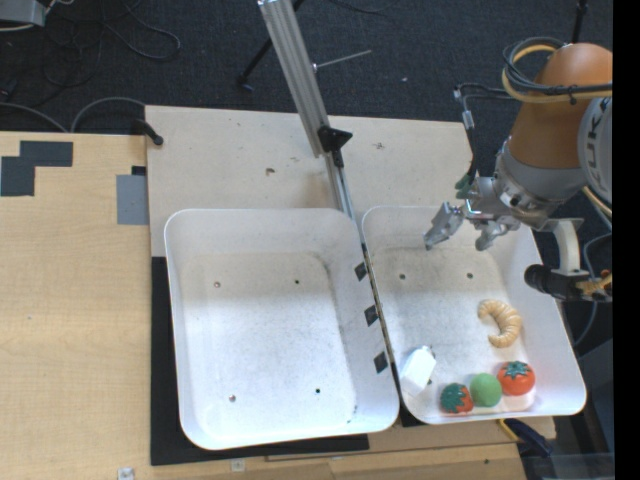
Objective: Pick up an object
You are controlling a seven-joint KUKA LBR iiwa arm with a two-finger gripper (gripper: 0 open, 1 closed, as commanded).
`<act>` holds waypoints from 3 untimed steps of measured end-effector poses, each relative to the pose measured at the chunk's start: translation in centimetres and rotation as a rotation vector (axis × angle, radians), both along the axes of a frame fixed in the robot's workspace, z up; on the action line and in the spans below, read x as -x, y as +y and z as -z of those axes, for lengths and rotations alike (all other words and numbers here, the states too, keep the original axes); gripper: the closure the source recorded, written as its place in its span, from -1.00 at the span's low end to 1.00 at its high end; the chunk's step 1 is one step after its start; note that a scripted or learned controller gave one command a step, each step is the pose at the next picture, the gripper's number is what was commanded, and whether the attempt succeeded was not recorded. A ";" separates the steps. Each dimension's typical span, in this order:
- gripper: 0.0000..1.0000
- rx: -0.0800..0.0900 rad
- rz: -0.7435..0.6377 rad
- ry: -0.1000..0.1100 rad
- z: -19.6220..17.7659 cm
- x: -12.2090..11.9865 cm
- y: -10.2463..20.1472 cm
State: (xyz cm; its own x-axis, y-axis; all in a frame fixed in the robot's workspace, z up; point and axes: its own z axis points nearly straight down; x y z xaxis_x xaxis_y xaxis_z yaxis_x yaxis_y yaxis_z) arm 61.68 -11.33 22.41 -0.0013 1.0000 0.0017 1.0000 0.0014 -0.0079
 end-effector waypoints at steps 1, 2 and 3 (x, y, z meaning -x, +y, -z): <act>-1.00 0.001 0.001 -0.005 -0.3 -0.1 0.0; -1.00 0.001 -0.001 -0.001 4.7 -0.9 0.2; -1.00 0.001 0.002 0.001 10.5 -0.9 -0.7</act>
State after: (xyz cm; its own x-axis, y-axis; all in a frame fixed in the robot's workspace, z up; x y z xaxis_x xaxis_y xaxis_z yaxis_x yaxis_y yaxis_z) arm 62.57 -12.04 11.96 0.0011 1.0000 0.0010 1.0000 -0.0011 -0.0091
